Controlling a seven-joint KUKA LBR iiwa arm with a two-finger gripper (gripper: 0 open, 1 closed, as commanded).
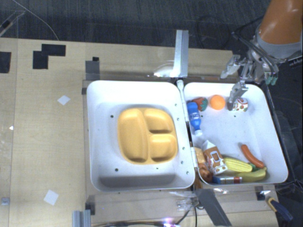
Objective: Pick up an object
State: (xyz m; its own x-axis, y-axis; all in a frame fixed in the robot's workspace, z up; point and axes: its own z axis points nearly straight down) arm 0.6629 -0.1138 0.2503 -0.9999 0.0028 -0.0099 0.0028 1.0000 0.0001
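Jaws are down at the far end of the right bin [232, 136], low over its white floor. From this slanted view nobody could say whether they are spread or pressed together. Nothing shows between them.

Just beside them sits a small white-and-red object [242, 106], the nearest candidate, though it is too small to tell whether the two are touching. It looks light and would likely skid on the slick floor if nudged, so the hold should come squarely across its narrow sides.

On the other side lies an orange ball [217, 102], probably light and smooth. Being round, it would roll off a glancing touch, so the grip has to close across its widest middle.

A blue bottle [192, 115] lies along the dividing wall, hard to get around.

Down at the near end there is a crowd: a red sausage [251, 156], yellow banana-like pieces [242, 167] and a printed packet [215, 160] sit close together, awkward to single out.

Over in the left bin [102, 126], the yellow compartment tray [147, 135] looks stiff and wide, and only its rim offers a bite.
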